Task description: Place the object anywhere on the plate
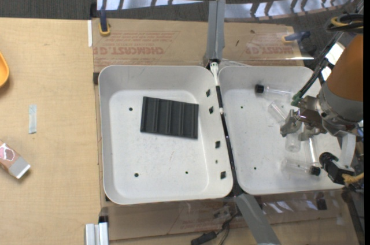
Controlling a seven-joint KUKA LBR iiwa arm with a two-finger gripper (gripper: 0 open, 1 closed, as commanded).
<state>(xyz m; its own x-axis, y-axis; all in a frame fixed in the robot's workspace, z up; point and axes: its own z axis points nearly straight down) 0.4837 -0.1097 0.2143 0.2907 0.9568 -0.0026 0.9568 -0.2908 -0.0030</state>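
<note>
**Arm works among clear vials in right bin; dark plate waits in the left**

The gripper (pixel 293 125) hung low over the right bin (pixel 248 177), near its right edge, among several clear vials (pixel 272 91) with dark caps. The step in hand looked like the pick, not the placing: the dark ribbed plate (pixel 170 117), lying toward the far side of the left bin (pixel 115 180), carried nothing. Whether a vial sat in the gripper could not be made out, nor whether it was clenched or released, since glass and metal blurred together there. The next move called for a sure lift, then a carry leftward over the divider (pixel 222 122) to the plate. The arm's orange band (pixel 350 79) was cut off at the frame's edge.
</note>
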